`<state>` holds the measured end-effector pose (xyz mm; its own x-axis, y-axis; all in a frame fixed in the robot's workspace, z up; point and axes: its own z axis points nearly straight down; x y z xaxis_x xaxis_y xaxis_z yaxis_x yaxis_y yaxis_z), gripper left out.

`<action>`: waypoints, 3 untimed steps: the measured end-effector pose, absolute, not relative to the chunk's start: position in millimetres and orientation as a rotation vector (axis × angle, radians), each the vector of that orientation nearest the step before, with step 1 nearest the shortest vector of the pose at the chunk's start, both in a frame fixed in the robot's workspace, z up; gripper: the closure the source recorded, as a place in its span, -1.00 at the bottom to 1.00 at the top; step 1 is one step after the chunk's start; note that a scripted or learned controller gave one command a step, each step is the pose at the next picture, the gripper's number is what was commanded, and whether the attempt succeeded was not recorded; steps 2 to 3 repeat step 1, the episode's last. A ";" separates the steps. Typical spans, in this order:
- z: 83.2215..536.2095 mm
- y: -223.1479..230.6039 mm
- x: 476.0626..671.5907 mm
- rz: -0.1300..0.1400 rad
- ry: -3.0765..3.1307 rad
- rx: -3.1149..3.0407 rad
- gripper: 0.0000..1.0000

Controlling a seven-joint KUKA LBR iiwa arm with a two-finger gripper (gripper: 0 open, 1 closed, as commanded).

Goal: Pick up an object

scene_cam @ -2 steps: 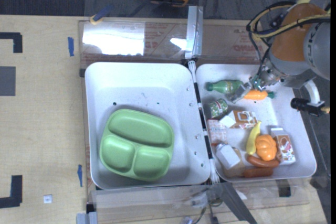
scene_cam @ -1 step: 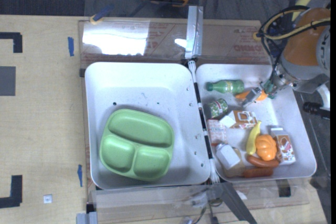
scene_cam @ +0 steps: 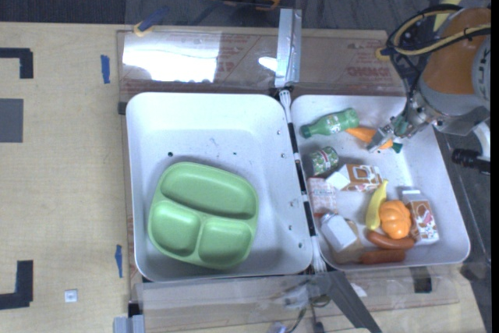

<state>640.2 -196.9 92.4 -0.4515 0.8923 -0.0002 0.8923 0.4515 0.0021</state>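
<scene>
Left bin: green tray. Right bin: food clutter; hand state unclear.

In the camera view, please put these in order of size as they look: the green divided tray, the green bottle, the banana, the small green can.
1. green divided tray, by far the largest
2. green bottle
3. banana, nearly as long as the bottle, so this rank is unsure
4. small green can

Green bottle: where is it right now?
In the camera view the green bottle lies on its side at the far end of the right bin, near the divider, with the carrot just right of it and a small can below.
</scene>
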 end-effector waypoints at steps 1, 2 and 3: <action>181.4 -177.5 610.1 -0.001 2.657 1.676 1.00; 181.4 -177.5 610.1 -0.001 2.657 1.676 1.00; 181.4 -177.5 610.1 -0.001 2.657 1.676 1.00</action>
